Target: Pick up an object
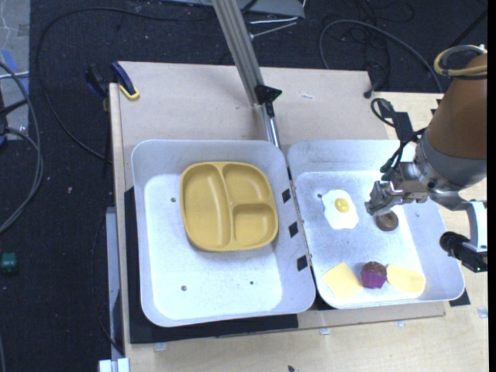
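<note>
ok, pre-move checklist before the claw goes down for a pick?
1. Claw over the right bin: ok.
2. Target under it: small brown round piece just below the tip: ok.
3. Claw open: cannot tell.
4. Nothing already held: cannot tell.
5. Neighbours apart from target: fried egg to its left, purple piece nearer the camera, neither touching it: ok.
6. Yellow tray in the left bin, away from the path: ok.
</note>
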